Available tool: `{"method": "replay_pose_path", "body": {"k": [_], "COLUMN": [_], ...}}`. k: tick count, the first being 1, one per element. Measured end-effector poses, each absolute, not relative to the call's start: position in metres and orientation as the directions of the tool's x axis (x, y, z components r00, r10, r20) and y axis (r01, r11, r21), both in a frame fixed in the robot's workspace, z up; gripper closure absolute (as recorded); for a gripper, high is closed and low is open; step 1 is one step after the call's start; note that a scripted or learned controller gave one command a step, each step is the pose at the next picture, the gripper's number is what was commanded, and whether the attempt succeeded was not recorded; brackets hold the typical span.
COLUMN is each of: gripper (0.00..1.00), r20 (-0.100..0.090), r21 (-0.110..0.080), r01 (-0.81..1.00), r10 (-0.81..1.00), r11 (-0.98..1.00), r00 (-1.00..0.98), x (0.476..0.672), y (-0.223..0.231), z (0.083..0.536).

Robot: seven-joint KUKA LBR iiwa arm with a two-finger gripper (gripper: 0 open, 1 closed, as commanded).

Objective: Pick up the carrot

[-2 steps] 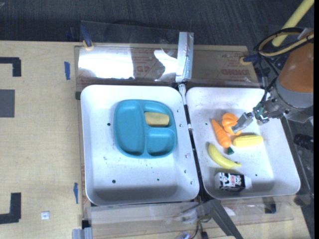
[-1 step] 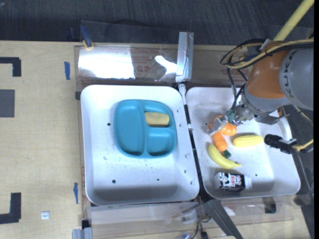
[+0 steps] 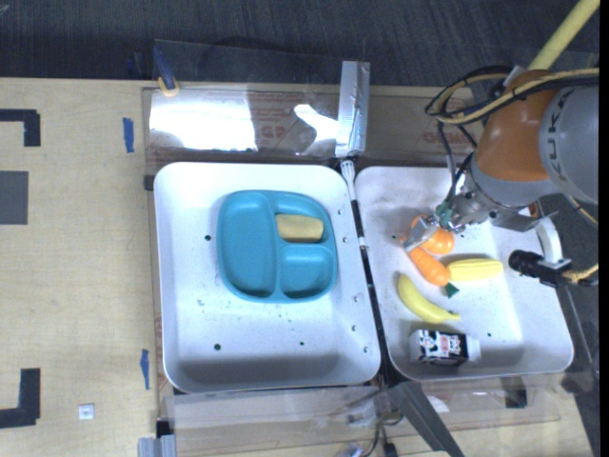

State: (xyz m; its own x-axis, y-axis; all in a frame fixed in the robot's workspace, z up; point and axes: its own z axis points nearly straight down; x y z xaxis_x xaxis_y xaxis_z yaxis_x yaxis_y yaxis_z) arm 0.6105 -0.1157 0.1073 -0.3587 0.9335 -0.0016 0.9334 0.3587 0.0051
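Gripper low in right bin, tip touching or just above carrot; finger spread impossible to tell (wrist bulk hides it). Carrot lies beside banana; small orange piece near tip possibly separate item.

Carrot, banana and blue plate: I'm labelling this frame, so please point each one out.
carrot (image 3: 433, 267), camera view, on its orange body.
banana (image 3: 422, 301), camera view, mid-curve.
blue plate (image 3: 249, 246), camera view, bare left compartment.
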Motion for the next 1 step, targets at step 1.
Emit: {"method": "replay_pose_path", "body": {"k": [1], "gripper": [1.00], "r20": [-0.002], "r21": [0.010], "r01": [0.931], "r10": [0.931], "r11": [0.366], "r00": [-0.366], "x": [0.6200], "y": [-0.0427], "z": [0.1893]}}
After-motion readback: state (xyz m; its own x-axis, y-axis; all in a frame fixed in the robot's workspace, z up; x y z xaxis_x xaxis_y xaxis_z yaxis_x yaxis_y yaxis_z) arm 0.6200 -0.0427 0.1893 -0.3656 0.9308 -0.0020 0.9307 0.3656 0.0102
